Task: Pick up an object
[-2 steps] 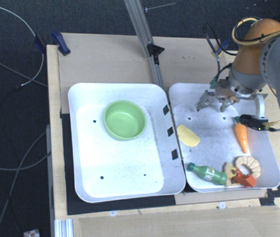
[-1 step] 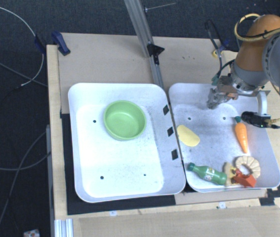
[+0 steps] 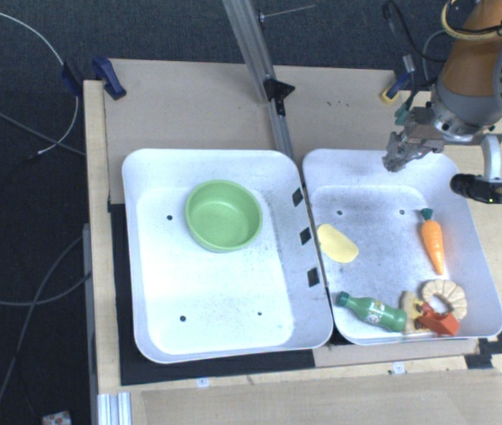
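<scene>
In the camera view your hand (image 3: 400, 155) hovers over the right bin's (image 3: 366, 224) far rim, holding nothing; I cannot tell its spread. The carrot (image 3: 432, 243) lies nearest: descend centred and close across its width.

A light green bowl (image 3: 224, 214) is sitting in the white left bin (image 3: 153, 326), whose floor is showing faint grey speckling. The white right bin (image 3: 370, 171) is wearing darker grey scuffing across its floor. At its 9 o'clock side a pale yellow piece (image 3: 336, 243) is lying; toward 3 o'clock an orange carrot (image 3: 433, 245) is showing a green top. Toward 6 o'clock a green bottle (image 3: 373, 312) is carrying a white label and red cap, beside a tan ring (image 3: 444, 297) and a red block (image 3: 438, 324). The arm (image 3: 485, 47) is showing orange above grey.
</scene>
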Robot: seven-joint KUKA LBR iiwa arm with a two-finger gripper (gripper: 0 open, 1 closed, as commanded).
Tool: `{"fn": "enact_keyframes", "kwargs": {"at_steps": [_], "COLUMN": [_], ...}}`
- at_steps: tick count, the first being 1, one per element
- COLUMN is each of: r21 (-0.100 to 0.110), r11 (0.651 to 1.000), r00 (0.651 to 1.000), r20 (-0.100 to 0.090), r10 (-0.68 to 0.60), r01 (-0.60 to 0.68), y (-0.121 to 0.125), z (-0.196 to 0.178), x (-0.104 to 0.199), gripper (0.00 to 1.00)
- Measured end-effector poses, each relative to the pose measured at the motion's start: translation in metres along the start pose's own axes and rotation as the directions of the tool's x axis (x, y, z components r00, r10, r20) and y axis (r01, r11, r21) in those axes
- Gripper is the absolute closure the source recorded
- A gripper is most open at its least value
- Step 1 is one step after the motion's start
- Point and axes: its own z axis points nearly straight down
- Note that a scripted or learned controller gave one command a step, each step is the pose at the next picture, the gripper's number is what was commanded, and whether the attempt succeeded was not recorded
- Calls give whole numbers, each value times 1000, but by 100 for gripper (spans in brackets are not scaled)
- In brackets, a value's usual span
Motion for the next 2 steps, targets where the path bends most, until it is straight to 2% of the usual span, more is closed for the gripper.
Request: {"fn": "enact_keyframes", "kwargs": {"at_steps": [1, 2], "r21": [0, 18], "r11": [1000, 1000], "r00": [1000, 1000], "r20": [0, -7], "r10": [0, -3], "r01": [0, 3], "y": [3, -19], "z": [-44, -58], "x": [0, 43], "gripper": [100, 100]}}
